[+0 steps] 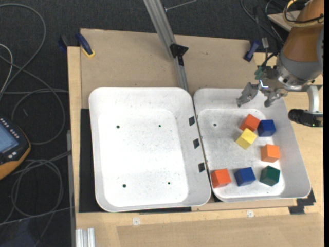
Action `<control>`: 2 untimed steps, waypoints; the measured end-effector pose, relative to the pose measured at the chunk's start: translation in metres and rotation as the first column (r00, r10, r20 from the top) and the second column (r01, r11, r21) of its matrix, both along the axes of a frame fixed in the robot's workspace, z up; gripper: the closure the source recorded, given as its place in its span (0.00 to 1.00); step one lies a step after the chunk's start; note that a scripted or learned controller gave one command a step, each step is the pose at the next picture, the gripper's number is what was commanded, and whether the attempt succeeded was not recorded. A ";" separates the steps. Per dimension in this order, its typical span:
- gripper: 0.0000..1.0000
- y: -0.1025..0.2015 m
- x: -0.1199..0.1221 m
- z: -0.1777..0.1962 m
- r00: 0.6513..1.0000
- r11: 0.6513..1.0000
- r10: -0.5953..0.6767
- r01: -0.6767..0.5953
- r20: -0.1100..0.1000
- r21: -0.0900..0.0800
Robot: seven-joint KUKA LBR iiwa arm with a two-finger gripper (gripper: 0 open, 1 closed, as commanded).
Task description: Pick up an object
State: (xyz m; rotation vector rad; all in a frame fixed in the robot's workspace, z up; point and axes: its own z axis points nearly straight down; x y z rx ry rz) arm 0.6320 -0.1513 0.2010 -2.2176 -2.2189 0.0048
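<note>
The right bin (226, 112) holds several small blocks. An orange block (251, 122), a blue block (266, 127) and a yellow block (246, 138) cluster near its middle. Another orange block (270, 152) lies lower right. Along the front edge sit an orange block (221, 177), a blue block (244, 176) and a dark green block (269, 175). My gripper (258, 98) hangs above the bin's far right part, just behind the cluster. Its fingers are spread open with nothing between them.
The left bin (139, 148) lies beside the right one. A slanted metal pole (164, 32) rises from the bench between the bins. Blue clamps (85, 44) sit at the bench's back corners. Cables and a handheld device (10, 145) lie on the floor at left.
</note>
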 end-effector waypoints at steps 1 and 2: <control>0.00 -0.009 0.002 -0.057 1.000 1.000 -0.001 0.001 -0.001 0.000; 1.00 -0.009 0.004 -0.041 1.000 1.000 0.000 0.000 0.009 -0.001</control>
